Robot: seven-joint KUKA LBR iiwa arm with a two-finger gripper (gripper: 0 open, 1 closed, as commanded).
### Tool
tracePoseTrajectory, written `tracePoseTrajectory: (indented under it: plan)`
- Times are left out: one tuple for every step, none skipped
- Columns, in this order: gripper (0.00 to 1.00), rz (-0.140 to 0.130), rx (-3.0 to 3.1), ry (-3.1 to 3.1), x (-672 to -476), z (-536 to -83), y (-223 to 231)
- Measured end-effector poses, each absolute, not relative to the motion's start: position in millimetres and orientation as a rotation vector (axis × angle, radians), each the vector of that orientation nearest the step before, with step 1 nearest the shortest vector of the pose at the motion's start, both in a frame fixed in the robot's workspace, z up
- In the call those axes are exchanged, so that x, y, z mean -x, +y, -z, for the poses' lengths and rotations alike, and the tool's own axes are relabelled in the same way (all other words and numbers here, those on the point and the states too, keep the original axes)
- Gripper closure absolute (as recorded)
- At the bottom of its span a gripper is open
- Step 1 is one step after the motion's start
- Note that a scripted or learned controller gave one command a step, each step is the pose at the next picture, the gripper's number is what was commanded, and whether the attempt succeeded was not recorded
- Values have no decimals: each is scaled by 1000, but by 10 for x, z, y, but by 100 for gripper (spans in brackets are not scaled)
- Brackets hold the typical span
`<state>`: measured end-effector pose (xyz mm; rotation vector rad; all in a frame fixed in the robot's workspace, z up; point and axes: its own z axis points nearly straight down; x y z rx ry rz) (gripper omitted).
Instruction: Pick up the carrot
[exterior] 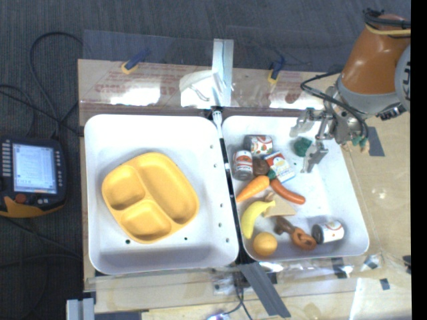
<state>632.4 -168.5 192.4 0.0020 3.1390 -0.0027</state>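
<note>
Arm reaches in from right, orange band up, wrist over right bin's point(353, 209) upper right corner. Tool point(312, 147) hangs there, fingers apart, nothing between them. Carrot point(251, 188) lies in right bin near divider, above banana point(251, 216). Left bin point(97, 245) holds yellow tray point(149, 196). Worktop point(390, 199) pale wood; dark carpet around.

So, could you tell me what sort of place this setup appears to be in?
Most likely a robotics lab bench for pick-and-place trials: an industrial arm's gripper hangs over a white bin of toy food, including the carrot, and a teach pendant lies on the carpet alongside.
</note>
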Motion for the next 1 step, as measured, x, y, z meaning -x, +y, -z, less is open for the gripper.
tracePoseTrajectory:
  plan:
    - [0, 10, -17, 3119, -5823, -1054, -1197]
